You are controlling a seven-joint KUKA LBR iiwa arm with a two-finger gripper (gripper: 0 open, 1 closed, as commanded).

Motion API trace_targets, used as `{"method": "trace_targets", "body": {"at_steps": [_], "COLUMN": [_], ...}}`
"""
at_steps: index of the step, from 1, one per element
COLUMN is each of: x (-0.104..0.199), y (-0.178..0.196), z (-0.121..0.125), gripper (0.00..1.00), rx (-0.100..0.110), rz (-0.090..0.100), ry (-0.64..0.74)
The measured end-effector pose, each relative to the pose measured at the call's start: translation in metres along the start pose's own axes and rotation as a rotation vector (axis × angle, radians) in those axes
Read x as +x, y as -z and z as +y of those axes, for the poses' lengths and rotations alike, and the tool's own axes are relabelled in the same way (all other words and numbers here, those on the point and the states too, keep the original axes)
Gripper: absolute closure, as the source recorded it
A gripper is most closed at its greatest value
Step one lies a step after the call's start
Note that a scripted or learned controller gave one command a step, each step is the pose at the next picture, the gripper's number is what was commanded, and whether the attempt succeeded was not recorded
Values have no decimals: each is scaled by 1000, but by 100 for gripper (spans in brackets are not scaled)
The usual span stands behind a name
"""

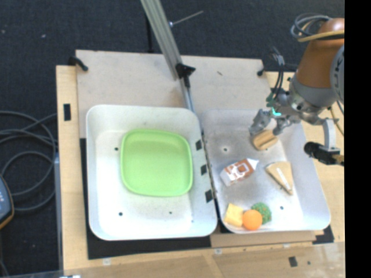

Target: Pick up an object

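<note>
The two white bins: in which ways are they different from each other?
The left bin holds one green plate; the right bin holds several small food items. The gripper hangs over the right bin, not the left bin. Both are shallow, white and side by side.

The gripper (268, 122) sits over the right bin (313, 207), directly above a bread roll (264, 139). A wedge (279, 176) and packet (238, 171) lie nearer the camera. The plate (156, 162) occupies the left bin (104, 213), far left.
</note>
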State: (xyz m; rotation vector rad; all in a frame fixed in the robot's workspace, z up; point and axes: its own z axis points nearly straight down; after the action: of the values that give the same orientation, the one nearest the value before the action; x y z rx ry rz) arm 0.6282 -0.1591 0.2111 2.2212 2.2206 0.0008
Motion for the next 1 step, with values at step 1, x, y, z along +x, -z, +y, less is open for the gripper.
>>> {"method": "trace_targets", "body": {"at_steps": [1], "x": [0], "y": [0], "z": [0], "gripper": [0], "rx": [0], "rz": [0], "ry": [0]}}
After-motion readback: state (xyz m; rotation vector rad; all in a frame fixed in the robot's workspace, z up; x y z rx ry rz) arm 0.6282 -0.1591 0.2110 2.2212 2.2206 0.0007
